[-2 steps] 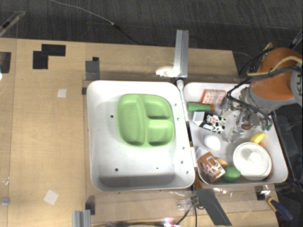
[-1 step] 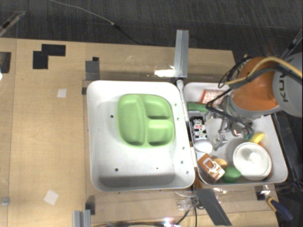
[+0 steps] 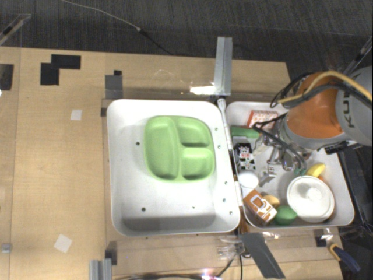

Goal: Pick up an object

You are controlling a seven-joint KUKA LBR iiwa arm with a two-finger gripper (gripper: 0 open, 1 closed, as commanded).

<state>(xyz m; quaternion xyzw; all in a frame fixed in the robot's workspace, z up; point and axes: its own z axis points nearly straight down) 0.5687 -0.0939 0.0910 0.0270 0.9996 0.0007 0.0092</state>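
My gripper (image 3: 278, 159) hangs low over the middle of the right bin (image 3: 345, 210), under the orange wrist band (image 3: 313, 112). Beneath and around it lie a white bowl (image 3: 310, 198), a yellow piece (image 3: 316, 170), a white round lid (image 3: 247, 180), a small black-and-white item (image 3: 243, 154), a green stick-shaped thing (image 3: 243, 132) and a red printed card (image 3: 260, 118). An orange box (image 3: 260, 206) and a green rounded object (image 3: 285, 216) rest at the bin's near edge. I see nothing lifted off the bin floor.
The left bin (image 3: 125, 214) holds a light green divided plate (image 3: 178, 147). A metal post (image 3: 223, 69) stands behind the gap between the bins. Cables loop off the arm at the right (image 3: 303, 86). The wooden bench (image 3: 52, 174) spreads out to the left.
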